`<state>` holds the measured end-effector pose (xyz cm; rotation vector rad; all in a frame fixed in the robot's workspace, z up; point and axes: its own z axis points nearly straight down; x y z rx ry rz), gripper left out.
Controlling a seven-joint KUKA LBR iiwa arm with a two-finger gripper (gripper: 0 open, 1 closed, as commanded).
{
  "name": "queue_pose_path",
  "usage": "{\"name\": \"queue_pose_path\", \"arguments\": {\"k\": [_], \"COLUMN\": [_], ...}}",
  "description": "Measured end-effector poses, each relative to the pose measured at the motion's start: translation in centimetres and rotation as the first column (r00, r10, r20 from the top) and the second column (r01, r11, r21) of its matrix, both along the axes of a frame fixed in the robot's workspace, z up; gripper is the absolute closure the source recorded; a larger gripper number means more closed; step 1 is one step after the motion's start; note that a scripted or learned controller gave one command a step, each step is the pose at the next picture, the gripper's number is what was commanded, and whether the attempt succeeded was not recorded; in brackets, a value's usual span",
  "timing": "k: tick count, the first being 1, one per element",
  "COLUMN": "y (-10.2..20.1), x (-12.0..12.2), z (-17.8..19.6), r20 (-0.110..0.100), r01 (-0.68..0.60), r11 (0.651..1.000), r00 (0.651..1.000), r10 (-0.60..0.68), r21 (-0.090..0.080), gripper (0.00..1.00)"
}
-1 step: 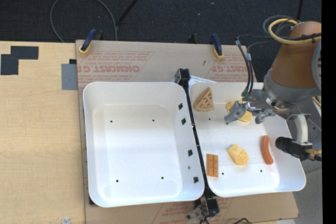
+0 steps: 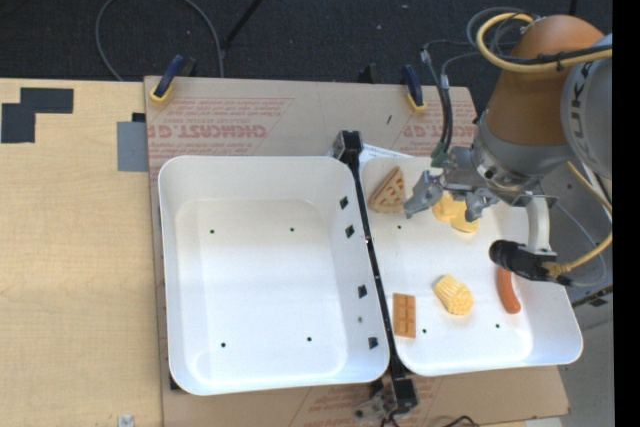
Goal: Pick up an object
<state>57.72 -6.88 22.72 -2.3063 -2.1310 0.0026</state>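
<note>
The right bin point(image 2: 540, 340) holds several toy foods. A tan wedge like a pizza slice point(image 2: 388, 190) lies at its far left. A yellow lump point(image 2: 462, 218) lies near the far middle. An ear of corn point(image 2: 453, 295), an orange waffle bar point(image 2: 404, 315) and a red sausage point(image 2: 509, 291) lie nearer the front. My gripper point(image 2: 447, 202) hangs low over the yellow lump, open, with one finger on each side of it. The gripper's body hides part of the lump, and I cannot tell whether the fingers touch it.
The left bin point(image 2: 190, 215) stands beside the right one, with a black divider strip point(image 2: 362, 255) along their shared edge. Two clamps point(image 2: 413, 87) hold the cardboard at the back. The grey and orange arm point(image 2: 540, 95) covers the right bin's far right corner.
</note>
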Motion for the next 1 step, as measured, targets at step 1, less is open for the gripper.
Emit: {"name": "queue_pose_path", "arguments": {"k": [1], "y": [-5.41], "x": [0.44], "z": [5.01], "r20": [0.002], "r01": [-0.076], "r11": [0.997], "r00": [0.997], "r10": [0.076], "r21": [-0.001], "gripper": [0.0]}}
